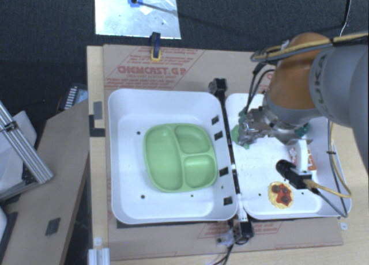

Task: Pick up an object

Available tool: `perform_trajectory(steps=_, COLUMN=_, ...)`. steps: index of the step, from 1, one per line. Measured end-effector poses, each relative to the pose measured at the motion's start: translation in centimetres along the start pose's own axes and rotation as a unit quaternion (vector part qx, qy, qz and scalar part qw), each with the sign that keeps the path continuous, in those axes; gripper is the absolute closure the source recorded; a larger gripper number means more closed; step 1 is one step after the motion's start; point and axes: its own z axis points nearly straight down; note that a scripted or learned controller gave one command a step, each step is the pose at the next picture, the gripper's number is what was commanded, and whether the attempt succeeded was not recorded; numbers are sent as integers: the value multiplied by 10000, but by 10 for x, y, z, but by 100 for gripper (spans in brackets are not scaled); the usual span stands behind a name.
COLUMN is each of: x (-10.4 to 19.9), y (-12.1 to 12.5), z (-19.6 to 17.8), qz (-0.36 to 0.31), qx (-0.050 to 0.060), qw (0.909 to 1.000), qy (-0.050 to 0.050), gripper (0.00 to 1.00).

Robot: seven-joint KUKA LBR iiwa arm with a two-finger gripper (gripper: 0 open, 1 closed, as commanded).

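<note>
The end effector (pixel 245 132) is sitting low in the right bin (pixel 253 200), probably going for a green thing (pixel 237 137); can't tell its grip state. Pizza (pixel 281 195) is lying apart.

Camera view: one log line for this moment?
arm: over right bin | gripper: low at green item, grasp unclear | pizza toy: right bin front | green tray: left bin

I see a pizza toy (pixel 281 195) lying flat at the right bin's front. A green item (pixel 240 137) lies near its left wall.
</note>
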Motion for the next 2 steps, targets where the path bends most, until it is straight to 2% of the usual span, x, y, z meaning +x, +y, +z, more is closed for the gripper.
perform_trajectory(steps=2, x=98, y=27, z=-20, qz=5, qx=-4, qw=10000, qy=1, gripper=100)
